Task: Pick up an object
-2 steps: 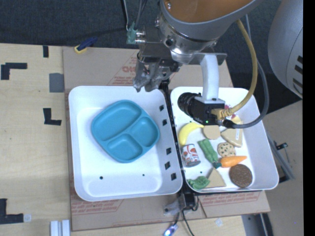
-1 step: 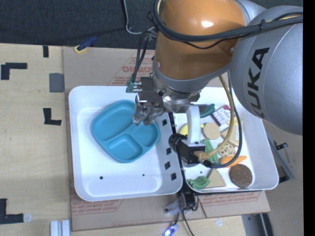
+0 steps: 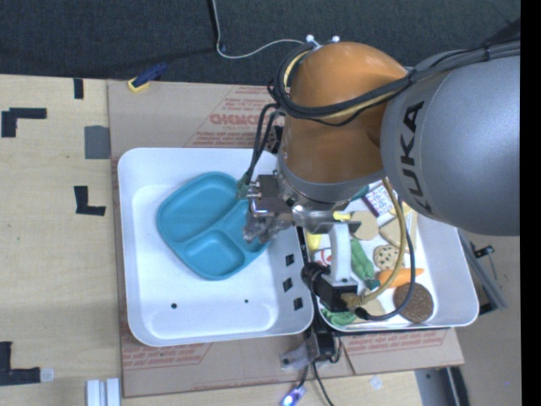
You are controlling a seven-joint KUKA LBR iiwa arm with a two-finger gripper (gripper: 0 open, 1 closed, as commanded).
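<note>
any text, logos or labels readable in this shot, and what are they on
"KUKA" in black letters on the grey arm, running vertically; its last letters are cut off from sight.
Red printing on the cardboard sheet under the bins, upside down and too blurred to read.
A small printed packet in the right bin carries print too small to read.
The blue divided plate in the left bin bears no text.

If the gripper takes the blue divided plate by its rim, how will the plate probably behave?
The blue divided plate looks like moulded plastic, so probably stiff and light. Its glossy raised rim may slip between fingers. It lies flat in the left bin, wide and shallow, so it would likely tilt when lifted by one edge, not roll.
</note>
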